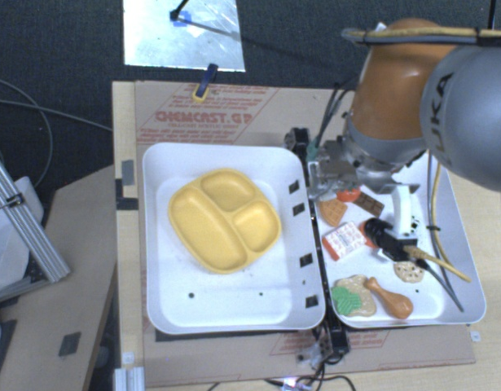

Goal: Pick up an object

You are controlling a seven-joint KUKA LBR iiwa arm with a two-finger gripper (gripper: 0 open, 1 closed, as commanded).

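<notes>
The gripper [336, 184] hangs low over the top left corner of the right bin [466, 287]; I cannot tell its state. Just below it lie a brown cracker [332, 212] and a red-and-white packet [344, 239]. Left of it, a yellow plate [224, 218] sits in the left bin [234, 312].

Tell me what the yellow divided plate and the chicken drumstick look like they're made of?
The yellow divided plate looks like moulded plastic: one even colour, soft sheen, rounded compartments. The chicken drumstick seems to be toy plastic too, smooth and uniformly orange-brown with a slight gloss, though rubber is possible.
</notes>
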